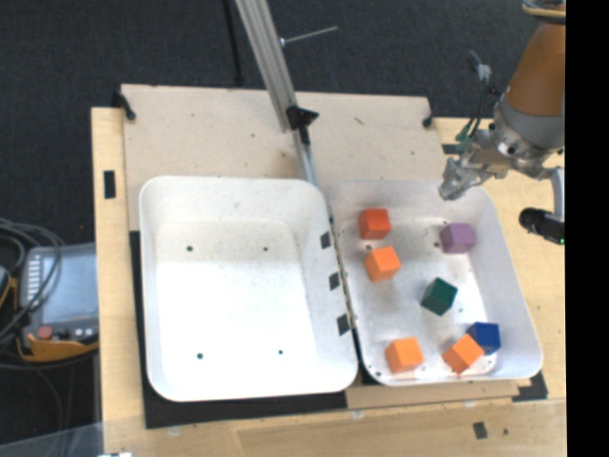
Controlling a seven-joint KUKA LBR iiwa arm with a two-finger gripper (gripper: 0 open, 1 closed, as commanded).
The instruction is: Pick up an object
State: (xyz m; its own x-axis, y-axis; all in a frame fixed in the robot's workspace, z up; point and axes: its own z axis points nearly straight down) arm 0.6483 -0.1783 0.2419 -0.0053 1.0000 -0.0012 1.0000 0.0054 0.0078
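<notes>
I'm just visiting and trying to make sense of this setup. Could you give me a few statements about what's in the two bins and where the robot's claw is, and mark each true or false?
1. All the blocks lie in the right bin. True.
2. There are four orange blocks. True: one at, one at, one at, one at.
3. The gripper holds the purple block. False: the purple block lies on the bin floor, below the gripper in the view.
4. The green block sits in the left bin. False: it is in the right bin.
5. The blue block touches an orange block. True.
</notes>
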